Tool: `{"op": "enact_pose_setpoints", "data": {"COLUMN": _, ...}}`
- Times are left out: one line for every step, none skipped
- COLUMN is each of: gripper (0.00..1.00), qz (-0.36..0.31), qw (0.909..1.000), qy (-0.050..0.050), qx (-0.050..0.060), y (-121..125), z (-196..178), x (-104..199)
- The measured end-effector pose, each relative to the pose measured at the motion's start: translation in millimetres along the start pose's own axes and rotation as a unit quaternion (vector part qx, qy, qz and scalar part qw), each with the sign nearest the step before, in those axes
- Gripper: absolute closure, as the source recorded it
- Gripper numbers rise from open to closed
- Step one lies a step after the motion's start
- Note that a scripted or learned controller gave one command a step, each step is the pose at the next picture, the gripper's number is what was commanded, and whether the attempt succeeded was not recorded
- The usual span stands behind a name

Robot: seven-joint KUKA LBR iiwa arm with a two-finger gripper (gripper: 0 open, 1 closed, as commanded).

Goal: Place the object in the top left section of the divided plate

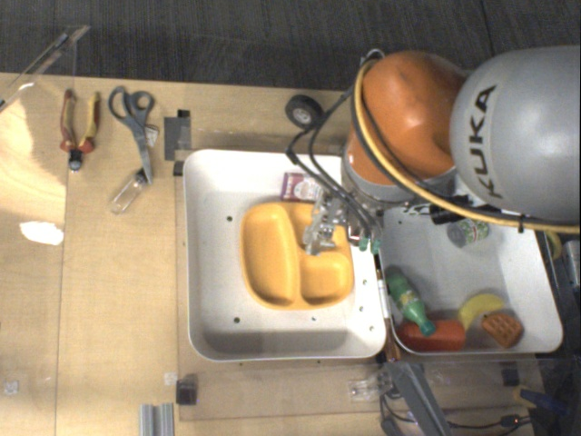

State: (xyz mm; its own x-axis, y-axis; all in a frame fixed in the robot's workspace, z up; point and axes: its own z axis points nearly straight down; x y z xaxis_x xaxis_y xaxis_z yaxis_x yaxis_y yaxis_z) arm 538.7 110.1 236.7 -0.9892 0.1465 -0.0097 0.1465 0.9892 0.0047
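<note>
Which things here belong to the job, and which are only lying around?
For the job: divided plate, gripper over it, left bin.

Lying about: scissors, pliers, tape roll, green bottle, right bin with its toy foods.

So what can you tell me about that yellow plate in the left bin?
The yellow plate looks like smooth, glossy plastic with rounded corners. Raised ridges split it into one long section on the view's left and smaller ones on the right. It lies flat on the floor of the left white bin, roughly in the middle. The arm's tool hangs over its upper right part, hiding that section; I cannot tell whether it touches the plate.
</note>
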Motion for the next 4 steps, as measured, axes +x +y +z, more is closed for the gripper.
{"op": "enact_pose_setpoints", "data": {"gripper": 1.00, "qz": -0.217, "qw": 0.9762, "qy": 0.001, "qx": 0.000, "y": -12, "z": -1, "x": 10}}
{"op": "enact_pose_setpoints", "data": {"gripper": 1.00, "qz": -0.245, "qw": 0.9694, "qy": 0.001, "qx": -0.001, "y": 28, "z": 48, "x": -12}}
{"op": "enact_pose_setpoints", "data": {"gripper": 1.00, "qz": -0.304, "qw": 0.9527, "qy": 0.000, "qx": -0.001, "y": 80, "z": 16, "x": 4}}
{"op": "enact_pose_setpoints", "data": {"gripper": 1.00, "qz": -0.499, "qw": 0.8668, "qy": 0.000, "qx": -0.002, "y": 116, "z": -12, "x": 9}}
